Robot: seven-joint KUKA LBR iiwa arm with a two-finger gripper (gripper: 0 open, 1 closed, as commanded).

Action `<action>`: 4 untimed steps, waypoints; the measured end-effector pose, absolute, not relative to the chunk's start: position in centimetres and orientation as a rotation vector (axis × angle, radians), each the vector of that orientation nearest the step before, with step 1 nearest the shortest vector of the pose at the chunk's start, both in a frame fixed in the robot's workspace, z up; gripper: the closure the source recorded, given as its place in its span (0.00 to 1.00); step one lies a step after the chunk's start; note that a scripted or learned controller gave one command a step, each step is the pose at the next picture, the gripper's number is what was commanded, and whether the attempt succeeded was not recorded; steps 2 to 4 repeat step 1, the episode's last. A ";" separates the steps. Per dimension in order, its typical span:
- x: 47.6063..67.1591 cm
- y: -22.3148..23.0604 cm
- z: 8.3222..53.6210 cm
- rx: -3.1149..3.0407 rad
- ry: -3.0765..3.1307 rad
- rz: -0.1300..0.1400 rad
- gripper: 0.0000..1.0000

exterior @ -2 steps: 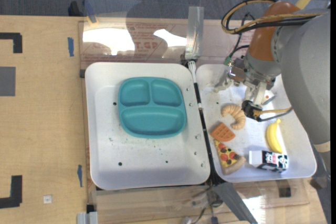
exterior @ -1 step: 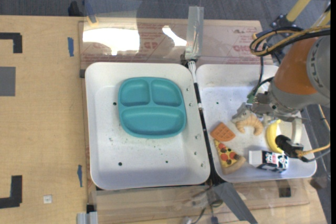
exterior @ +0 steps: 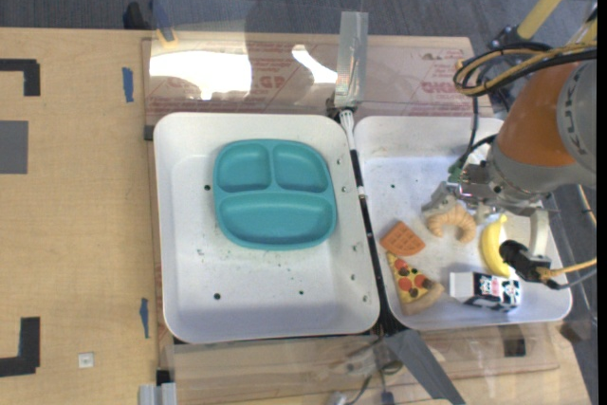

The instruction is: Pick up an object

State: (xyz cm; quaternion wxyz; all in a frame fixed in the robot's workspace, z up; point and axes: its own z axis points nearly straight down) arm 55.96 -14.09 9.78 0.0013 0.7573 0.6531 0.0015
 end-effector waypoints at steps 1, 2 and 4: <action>51.3 -6.4 18.7 2.223 2.217 0.008 1.00; 51.3 -6.4 18.7 2.223 2.217 0.008 1.00; 51.3 -6.4 18.7 2.223 2.217 0.008 1.00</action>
